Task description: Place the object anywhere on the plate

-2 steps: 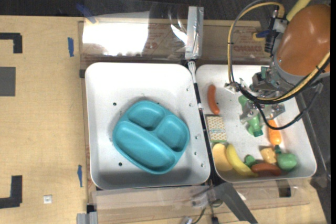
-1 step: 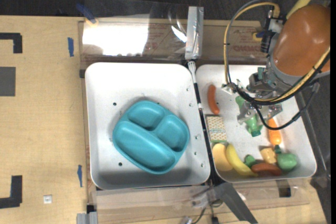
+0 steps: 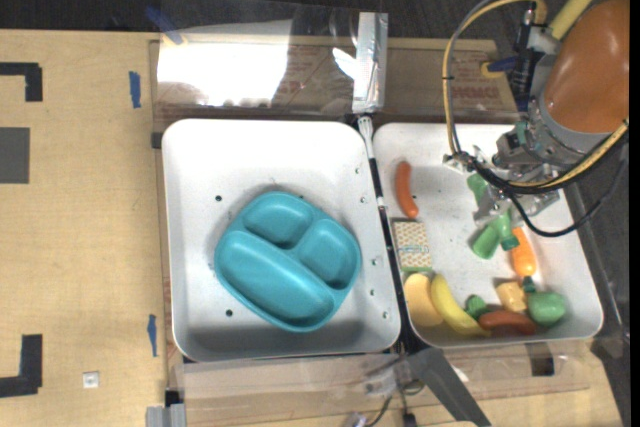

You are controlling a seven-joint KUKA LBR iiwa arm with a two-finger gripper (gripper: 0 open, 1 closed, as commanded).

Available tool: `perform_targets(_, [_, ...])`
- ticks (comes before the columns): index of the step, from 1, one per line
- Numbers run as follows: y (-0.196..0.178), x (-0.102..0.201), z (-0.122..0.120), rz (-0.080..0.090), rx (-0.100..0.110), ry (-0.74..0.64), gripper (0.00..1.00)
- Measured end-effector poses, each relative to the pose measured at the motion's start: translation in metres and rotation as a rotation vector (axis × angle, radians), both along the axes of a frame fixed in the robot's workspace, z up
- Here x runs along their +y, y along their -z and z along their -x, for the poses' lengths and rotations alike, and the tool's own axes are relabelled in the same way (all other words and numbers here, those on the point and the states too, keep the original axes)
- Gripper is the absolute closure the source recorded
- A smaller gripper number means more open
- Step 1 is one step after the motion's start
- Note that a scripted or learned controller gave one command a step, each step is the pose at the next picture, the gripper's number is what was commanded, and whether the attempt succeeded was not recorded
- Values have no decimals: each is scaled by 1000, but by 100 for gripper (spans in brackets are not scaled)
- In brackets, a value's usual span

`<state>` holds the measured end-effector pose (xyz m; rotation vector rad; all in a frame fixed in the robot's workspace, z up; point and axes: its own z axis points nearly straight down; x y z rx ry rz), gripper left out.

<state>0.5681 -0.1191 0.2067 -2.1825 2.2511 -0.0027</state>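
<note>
Nearest the frame's bottom right we see a banana (image 3: 449, 303) and other toy foods heaped in the right bin (image 3: 585, 260). The teal plate (image 3: 288, 258) fills the left bin (image 3: 190, 155). Farther up, the gripper (image 3: 492, 215) hovers over a green piece (image 3: 490, 238); we cannot tell its jaw state.

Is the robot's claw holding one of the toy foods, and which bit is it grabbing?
It cannot be told. The gripper sits right over a green toy in the right bin, hiding any grip.

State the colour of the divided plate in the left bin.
The divided plate is teal blue, plain and without pattern, seen best in the camera view.
</note>
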Motion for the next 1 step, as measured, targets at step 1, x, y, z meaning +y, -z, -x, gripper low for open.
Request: perform_targets(1, [-21, -15, 69, 1, 5, -102, 100])
